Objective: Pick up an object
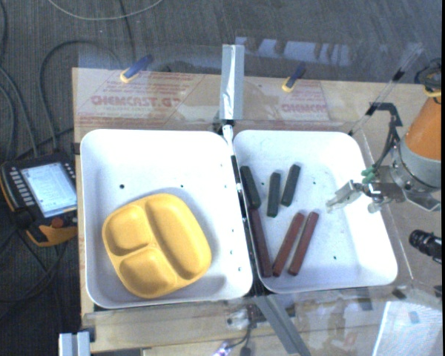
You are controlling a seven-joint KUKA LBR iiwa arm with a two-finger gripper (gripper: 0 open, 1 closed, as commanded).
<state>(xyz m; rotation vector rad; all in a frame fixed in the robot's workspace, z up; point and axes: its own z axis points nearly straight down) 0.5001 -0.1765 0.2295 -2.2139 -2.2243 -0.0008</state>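
— Gripper [344, 196] condition?
— Metal fingers spread apart, grasping nothing. Flat brown sticks [296, 242] lie just left of it, on the smooth white right bin [371, 265] floor.

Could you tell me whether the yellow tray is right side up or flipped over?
Right side up: the yellow tray shows three hollow sections facing upward.

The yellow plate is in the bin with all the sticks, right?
Not quite. The camera view shows the yellow plate alone in the left bin. The sticks lie in the right bin, where the end effector hovers.
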